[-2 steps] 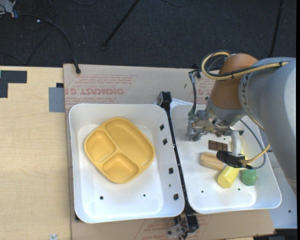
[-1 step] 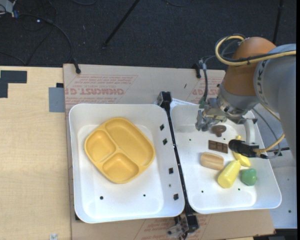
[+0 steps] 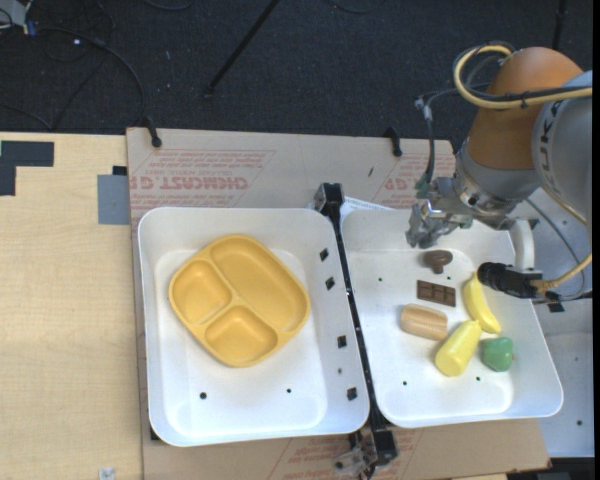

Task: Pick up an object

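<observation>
The right bin (image 3: 410, 388) holds a small brown mushroom-like piece (image 3: 438, 260), a dark chocolate bar (image 3: 436, 292), a tan bread roll (image 3: 423, 321), a banana (image 3: 480, 305), a yellow bottle-shaped item (image 3: 457, 348) and a green item (image 3: 498, 353). My gripper (image 3: 425, 230) hangs over the bin's far side, just above and left of the brown piece. Nothing shows between its fingers.
A yellow divided tray (image 3: 238, 299) lies in the left bin (image 3: 170, 388). A black divider (image 3: 342, 308) runs between the bins. The grey arm with its orange band (image 3: 520, 98) comes in from the upper right, with cables beside it.
</observation>
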`<action>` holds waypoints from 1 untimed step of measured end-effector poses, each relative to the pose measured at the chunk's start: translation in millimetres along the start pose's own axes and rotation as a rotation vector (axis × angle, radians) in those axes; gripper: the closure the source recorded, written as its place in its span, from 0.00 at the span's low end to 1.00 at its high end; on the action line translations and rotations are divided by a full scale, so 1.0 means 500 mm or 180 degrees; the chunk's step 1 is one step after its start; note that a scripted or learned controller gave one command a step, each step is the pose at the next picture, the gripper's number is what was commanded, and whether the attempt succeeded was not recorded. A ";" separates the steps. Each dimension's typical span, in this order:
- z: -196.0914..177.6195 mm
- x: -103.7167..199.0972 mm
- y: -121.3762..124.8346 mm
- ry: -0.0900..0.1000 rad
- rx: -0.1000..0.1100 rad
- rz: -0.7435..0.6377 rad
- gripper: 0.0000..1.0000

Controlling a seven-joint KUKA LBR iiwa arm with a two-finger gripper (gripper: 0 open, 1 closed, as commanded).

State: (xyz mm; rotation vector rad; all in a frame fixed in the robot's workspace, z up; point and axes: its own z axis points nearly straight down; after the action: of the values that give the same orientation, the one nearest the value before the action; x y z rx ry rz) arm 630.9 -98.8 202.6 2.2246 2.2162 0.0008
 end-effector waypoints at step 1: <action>-0.109 -0.019 0.001 -0.0001 -0.0003 -0.0001 1.00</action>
State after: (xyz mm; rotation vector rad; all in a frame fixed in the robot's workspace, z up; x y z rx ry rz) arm 631.2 -108.5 257.1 2.2238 2.2158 0.0016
